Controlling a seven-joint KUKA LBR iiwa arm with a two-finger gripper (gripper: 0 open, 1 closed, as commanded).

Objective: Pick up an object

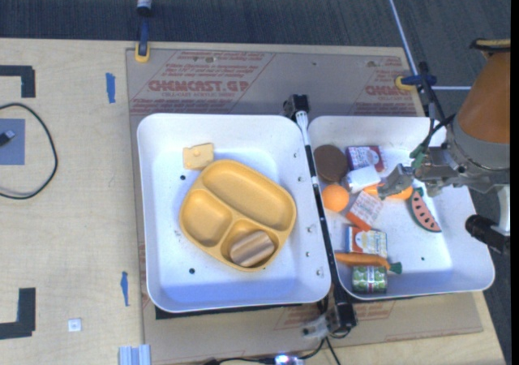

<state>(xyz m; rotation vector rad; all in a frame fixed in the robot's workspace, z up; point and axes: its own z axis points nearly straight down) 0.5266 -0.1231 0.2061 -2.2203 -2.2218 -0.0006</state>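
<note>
White plastic bins sit side by side on the desk point(73, 217) in the camera view: the left bin point(158, 217) carries a yellow divided tray point(235, 211) with a bread roll point(252, 248) in one well and a cracker point(198, 156) beside it. The right bin point(462, 266) is crowded with toy food, and the gripper point(397, 182) hangs low over its middle, close above an orange wedge point(371, 190) and a red-and-white packet point(366, 208); whether the jaws are wide or narrow cannot be told. Likely trouble is a miss: these pieces touch, so fingers may land on two at once, or nudge the round orange ball point(336, 196) away. The wedge looks small, smooth and partly shadowed.
</note>
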